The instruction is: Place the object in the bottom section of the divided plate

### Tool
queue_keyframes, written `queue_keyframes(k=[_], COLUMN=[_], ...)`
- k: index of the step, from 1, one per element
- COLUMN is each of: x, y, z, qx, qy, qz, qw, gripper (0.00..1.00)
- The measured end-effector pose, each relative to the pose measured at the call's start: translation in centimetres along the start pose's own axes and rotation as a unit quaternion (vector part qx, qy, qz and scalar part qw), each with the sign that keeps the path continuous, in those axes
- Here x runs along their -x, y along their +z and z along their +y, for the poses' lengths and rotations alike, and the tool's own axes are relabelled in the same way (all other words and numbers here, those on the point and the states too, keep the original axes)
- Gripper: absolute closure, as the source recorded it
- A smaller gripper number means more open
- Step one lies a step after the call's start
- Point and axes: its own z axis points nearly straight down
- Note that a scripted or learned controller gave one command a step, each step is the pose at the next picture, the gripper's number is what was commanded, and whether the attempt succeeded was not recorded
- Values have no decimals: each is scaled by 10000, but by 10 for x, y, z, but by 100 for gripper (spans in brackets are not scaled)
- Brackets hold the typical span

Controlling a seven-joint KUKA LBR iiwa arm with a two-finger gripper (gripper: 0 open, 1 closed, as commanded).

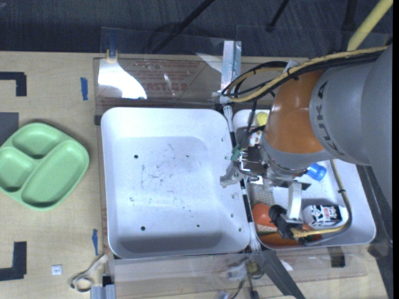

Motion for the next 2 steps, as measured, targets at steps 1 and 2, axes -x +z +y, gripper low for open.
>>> queue_keyframes(k=[1,2], x=[0,0], y=[0,0], z=[0,0], qx=[0,0], qy=[0,0], qz=[0,0], qw=[10000,10000], gripper=[0,0])
